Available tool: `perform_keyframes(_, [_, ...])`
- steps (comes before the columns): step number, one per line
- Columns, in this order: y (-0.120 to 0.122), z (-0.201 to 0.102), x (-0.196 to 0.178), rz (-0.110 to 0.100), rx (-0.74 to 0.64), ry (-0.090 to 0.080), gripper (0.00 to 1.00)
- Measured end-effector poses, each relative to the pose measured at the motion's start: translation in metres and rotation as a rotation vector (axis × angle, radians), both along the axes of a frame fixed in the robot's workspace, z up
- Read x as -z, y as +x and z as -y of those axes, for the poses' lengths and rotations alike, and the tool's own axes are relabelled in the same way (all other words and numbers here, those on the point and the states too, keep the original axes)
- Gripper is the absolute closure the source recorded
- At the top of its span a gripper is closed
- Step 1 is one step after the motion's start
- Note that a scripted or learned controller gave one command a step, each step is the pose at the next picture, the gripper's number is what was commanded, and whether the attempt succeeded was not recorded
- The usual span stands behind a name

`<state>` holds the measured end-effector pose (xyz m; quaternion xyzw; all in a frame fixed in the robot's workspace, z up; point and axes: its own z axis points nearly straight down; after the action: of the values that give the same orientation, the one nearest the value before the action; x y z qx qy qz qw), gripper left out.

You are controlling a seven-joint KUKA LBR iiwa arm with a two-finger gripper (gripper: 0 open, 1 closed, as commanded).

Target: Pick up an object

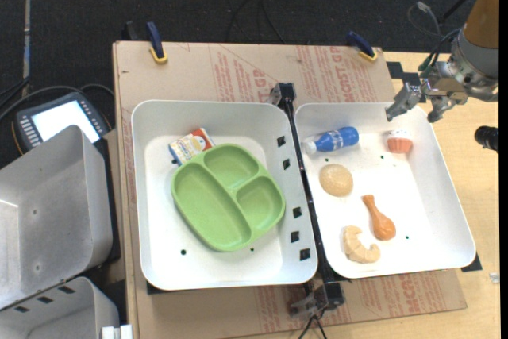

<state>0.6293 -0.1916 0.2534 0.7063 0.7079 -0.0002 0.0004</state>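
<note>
2 shallow white bins are being borne side by side on a brown board [238, 71], which is being held by yellow-tipped clamps [156, 44] over a dark floor strewn with cables. The left bin [151, 131] is being occupied by a glossy green 3-compartment tray [228, 196] and a small printed carton [190, 145]. The right bin [444, 194] is being shared by a blue bottle [333, 140], a pink cupcake [400, 143], a rounded beige bun [336, 179], an orange drumstick [379, 217] and a curved croissant [360, 245]. The gripper [418, 105] is being held open over the bin's far corner, gripping nothing.
</note>
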Motion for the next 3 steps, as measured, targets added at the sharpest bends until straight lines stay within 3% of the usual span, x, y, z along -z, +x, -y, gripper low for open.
perform_keyframes(1, [0.000, 0.000, 0.000, 0.000, 0.000, 0.000, 0.00])
perform_keyframes(3, [-0.002, -0.009, 0.090, -0.004, 0.002, 0.001, 0.00])
